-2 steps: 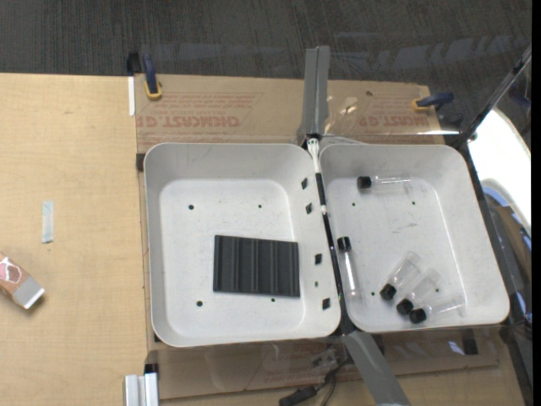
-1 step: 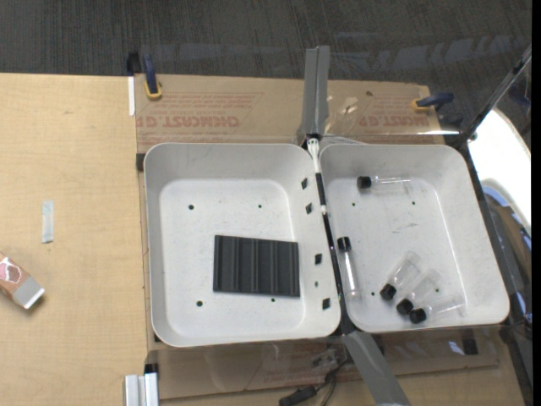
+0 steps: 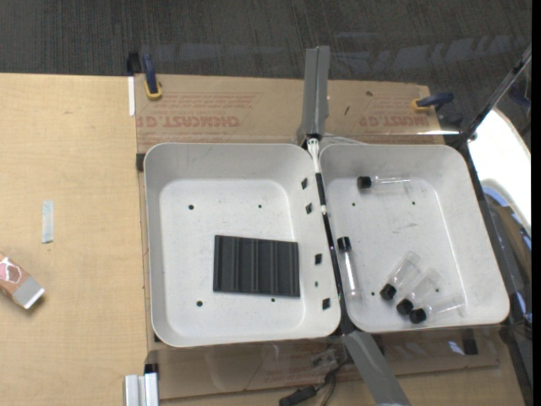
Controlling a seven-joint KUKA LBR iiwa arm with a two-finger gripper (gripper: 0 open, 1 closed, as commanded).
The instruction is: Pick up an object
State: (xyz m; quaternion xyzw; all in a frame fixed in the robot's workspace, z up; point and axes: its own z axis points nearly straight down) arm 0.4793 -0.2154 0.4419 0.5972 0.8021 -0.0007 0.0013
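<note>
- While my claw's state is on the checklist, I cannot tell whether it is apart or together (no entry made beyond that).
- Wooden bench (image 3: 68,142): tan top, running out to the left of both bins.
- Cardboard sheet (image 3: 279,108): lies under the bins, red print on its far strip, with a clamp (image 3: 150,80) at its far left corner and another at its far right.
- Left bin (image 3: 161,227): white, shallow, touching the right bin (image 3: 473,227) along their shared edge.
- Black ribbed panel (image 3: 256,266): lies flat in the left bin, toward the near side, well apart from the walls.
- Long clear tube (image 3: 345,265): black-capped, lying in the right bin along its left wall.
- Second clear tube (image 3: 385,181): lying in the right bin near its far side, black cap to the left.
- Cluster of capped vials (image 3: 410,290): three by my count (clear bodies are hard to separate), lying close together at the right bin's near side.
- Red-and-white packet (image 3: 17,282): on the bench at the far left, well apart from the bins.
- Small grey strip (image 3: 47,222): on the bench just beyond the packet.
</note>
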